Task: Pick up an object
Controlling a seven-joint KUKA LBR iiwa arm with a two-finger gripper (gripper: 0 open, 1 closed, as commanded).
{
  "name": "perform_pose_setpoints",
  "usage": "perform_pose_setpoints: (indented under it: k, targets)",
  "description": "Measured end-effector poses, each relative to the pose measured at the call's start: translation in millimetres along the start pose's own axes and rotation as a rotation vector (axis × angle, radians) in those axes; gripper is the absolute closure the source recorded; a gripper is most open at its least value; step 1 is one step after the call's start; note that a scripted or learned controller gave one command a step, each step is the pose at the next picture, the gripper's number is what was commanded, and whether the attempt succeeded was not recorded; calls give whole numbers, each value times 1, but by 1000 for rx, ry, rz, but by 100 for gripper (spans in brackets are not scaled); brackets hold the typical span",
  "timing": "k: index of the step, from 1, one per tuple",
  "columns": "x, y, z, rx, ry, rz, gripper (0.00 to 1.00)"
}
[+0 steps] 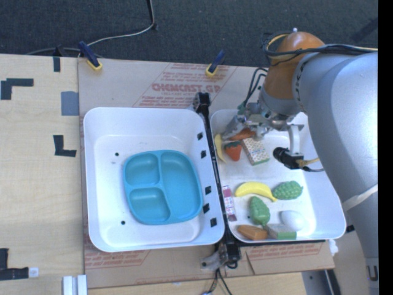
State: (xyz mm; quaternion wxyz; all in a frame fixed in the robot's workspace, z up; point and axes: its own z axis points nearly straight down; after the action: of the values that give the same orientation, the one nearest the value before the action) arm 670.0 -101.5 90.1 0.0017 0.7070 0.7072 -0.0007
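Observation:
My gripper (244,128) hangs low over the far left part of the right bin (319,192). Directly beneath and just in front of it lie a red-orange toy (233,150) and a tan speckled block (255,152). A thin yellow piece (218,146) rests against the bin's left wall beside them. Nearer the front lie a yellow banana (254,190), a bumpy green piece (287,190), a darker green piece (259,211), a white egg shape (290,217) and an orange-brown piece (250,232). I see nothing lifted off the bin floor.
The left bin (101,165) holds a blue divided plate (163,186). The grey arm (344,121) with its orange band (288,48) covers the right bin's far right side. A black divider (209,165) runs between the bins. A cable (123,32) lies at the back.

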Motion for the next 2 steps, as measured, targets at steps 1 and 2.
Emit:
perform_pose_setpoints:
  k: [1,2]
  targets:
    - [-1,0,-11,0,-3,-1,100]
    - [-26,-58,-3,-21,0,-1,100]
